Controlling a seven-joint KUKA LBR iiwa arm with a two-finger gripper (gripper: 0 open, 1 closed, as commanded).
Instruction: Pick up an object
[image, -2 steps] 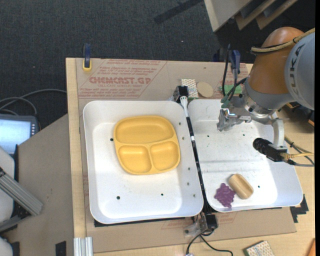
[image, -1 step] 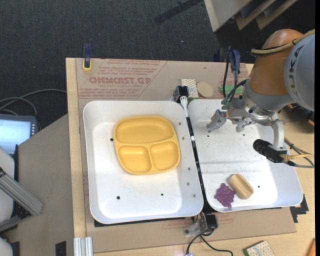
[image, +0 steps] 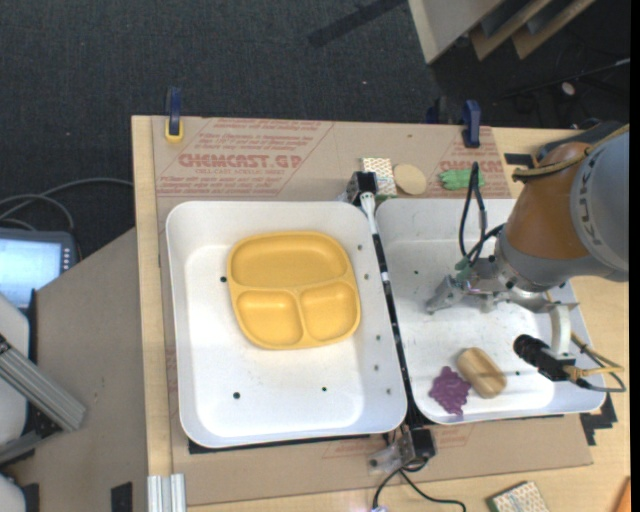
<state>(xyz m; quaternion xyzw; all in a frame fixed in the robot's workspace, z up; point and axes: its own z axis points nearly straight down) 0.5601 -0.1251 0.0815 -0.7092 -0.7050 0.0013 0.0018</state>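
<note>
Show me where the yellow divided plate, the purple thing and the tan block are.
yellow divided plate (image: 293, 288): camera view, centre ridge.
purple thing (image: 449, 389): camera view, its middle.
tan block (image: 481, 371): camera view, top face.

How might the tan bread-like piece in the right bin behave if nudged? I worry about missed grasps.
The tan piece looks rounded, so it may roll. It lies against the purple object, which could shift too. It seems small, probably light.

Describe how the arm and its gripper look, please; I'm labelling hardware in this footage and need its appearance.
The arm is bulky and rounded, grey, with a broad orange band above the wrist. Black cables loop along its side toward the wrist. The gripper is a slim, pale grey metal piece tapering to a narrow tip over the right bin. I can read no markings on it.
</note>
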